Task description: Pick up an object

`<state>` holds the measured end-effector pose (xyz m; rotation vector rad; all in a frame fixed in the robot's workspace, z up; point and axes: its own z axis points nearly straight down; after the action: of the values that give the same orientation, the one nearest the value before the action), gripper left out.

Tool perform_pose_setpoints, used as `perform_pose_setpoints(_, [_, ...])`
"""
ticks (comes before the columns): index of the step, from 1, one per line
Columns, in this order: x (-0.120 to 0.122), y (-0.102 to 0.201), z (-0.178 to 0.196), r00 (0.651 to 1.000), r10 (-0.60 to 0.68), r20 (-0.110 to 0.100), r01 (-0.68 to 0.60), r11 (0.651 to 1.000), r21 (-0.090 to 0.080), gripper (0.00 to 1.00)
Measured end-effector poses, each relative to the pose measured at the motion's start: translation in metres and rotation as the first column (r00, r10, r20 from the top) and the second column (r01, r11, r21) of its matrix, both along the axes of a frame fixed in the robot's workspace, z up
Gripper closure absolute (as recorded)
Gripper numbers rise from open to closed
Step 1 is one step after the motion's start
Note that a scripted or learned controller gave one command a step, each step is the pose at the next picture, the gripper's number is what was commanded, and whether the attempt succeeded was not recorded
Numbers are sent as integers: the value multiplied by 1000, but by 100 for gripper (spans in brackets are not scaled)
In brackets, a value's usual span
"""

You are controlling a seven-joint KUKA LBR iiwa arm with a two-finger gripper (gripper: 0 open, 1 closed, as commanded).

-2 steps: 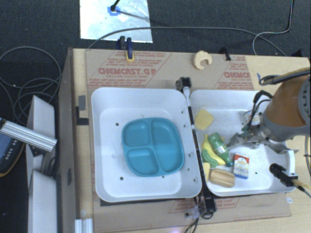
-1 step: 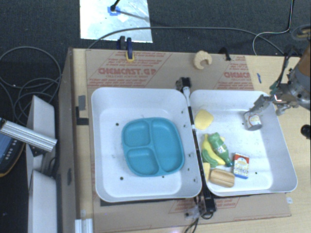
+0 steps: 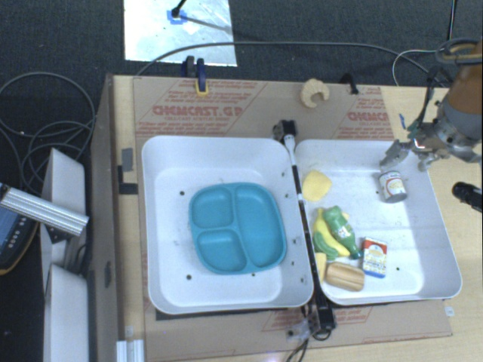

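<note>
Gripper (image 3: 407, 154) above small can (image 3: 392, 186)

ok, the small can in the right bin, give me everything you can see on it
The small can looks like metal: silvery grey, short and cylindrical, with a label too blurred to read. It seems tipped on its side, one round end facing the camera. It sits on the right bin's floor near the far right corner, apart from the other items, nothing touching it. The tool hangs just beyond it.
</note>
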<state>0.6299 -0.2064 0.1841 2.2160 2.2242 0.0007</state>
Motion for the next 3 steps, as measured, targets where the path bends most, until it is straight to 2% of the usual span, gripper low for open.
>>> perform_pose_setpoints(1, [13,0,-54,1000,1,0,-1,1000,1,0])
perform_pose_setpoints(2, [39,0,-92,1000,2,1,-2,1000,0,0])
perform_pose_setpoints(3, [19,0,-86,1000,-1,2,1,1000,-1,0])
